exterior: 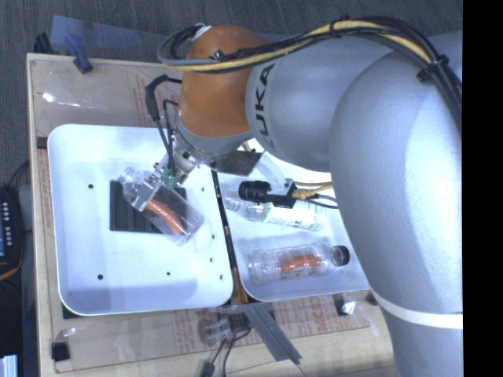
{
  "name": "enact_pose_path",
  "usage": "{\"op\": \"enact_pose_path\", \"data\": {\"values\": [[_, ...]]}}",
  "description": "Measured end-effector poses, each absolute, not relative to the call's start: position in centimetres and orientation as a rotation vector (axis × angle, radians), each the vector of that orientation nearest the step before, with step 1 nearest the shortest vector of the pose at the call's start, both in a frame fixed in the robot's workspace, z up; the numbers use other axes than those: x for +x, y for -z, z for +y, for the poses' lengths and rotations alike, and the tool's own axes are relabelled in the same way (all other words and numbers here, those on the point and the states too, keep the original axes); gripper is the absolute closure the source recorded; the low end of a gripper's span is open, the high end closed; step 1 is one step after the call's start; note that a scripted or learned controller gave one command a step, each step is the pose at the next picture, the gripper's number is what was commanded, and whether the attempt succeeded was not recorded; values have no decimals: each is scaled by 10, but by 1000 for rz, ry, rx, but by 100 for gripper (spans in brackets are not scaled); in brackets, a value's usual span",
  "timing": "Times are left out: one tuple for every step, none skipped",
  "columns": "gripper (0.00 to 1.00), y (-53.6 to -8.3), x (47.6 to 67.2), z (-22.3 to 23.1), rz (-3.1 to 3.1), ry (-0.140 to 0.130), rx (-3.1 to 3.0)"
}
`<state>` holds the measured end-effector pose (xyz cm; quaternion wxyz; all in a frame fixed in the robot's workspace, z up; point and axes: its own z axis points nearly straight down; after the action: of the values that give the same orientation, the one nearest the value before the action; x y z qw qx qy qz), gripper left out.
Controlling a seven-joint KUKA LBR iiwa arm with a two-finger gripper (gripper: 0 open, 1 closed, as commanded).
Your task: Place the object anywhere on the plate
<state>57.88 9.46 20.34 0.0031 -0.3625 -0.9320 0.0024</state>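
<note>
In the left bin (86, 210), the hand (161, 181) hangs over a clear bottle (161, 206) lying across the dark plate (126, 210); I cannot tell its grip.

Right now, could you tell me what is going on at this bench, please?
The KUKA arm reaches from the right over the left bin. Its gripper sits over a clear plastic bottle with something orange inside, which lies on a dark plate there. Two more clear bottles lie in the right bin.
</note>
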Motion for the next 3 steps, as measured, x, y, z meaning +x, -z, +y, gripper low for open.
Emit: {"op": "enact_pose_path", "data": {"values": [[0,-140,585,140,-3100,23,-601],[0,-136,648,131,-3104,0,-490],[0,-142,648,107,-3127,-3,-267]]}}
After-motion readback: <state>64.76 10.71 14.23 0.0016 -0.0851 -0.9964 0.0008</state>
